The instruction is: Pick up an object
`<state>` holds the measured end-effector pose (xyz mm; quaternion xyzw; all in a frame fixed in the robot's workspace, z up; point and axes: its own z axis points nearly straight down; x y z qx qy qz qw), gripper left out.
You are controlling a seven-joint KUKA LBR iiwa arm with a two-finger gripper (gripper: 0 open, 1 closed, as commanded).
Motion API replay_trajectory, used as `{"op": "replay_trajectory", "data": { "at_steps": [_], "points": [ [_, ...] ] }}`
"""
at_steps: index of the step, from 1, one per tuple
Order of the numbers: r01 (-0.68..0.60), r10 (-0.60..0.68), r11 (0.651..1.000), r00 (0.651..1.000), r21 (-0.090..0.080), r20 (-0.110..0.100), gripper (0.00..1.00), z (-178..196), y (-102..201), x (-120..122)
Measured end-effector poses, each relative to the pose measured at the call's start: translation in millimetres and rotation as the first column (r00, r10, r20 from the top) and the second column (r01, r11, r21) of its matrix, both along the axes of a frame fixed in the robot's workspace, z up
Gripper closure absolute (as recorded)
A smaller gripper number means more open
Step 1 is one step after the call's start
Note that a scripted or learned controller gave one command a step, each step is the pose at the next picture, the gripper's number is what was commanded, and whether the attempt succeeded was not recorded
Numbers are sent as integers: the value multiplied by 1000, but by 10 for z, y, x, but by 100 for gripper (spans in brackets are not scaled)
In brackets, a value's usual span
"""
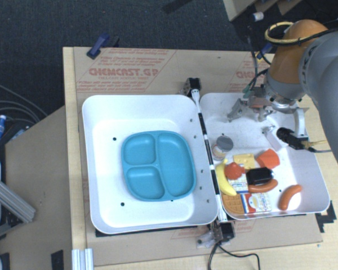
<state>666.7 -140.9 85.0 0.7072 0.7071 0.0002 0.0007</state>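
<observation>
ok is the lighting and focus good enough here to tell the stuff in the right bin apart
Camera view: lighting is even and soft, with faint shadows and no strong glare on the white right bin. Colours separate well: banana, orange piece, sausage. Focus is slightly soft, so print on the flat package is unreadable, and the hand looks grey against white, its shape hard to make out.

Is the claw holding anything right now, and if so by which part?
Nothing is held. The claw hangs over bare floor at the back of the right bin, apart from the objects.
</observation>
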Motion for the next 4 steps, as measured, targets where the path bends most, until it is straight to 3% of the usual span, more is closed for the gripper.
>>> {"op": "replay_trajectory", "data": {
  "at_steps": [1, 2, 3, 4],
  "points": [
    [-1, 1, 1000, 1000, -1, 3, 100, 106, 4, 8],
    [-1, 1, 1000, 1000, -1, 2, 0, 104, 4, 6],
    [-1, 1, 1000, 1000, 2, -3, 0, -3, 355, -2],
    [1, -1, 1000, 1000, 1, -3, 0, -6, 310, -1133]
  ]
}}
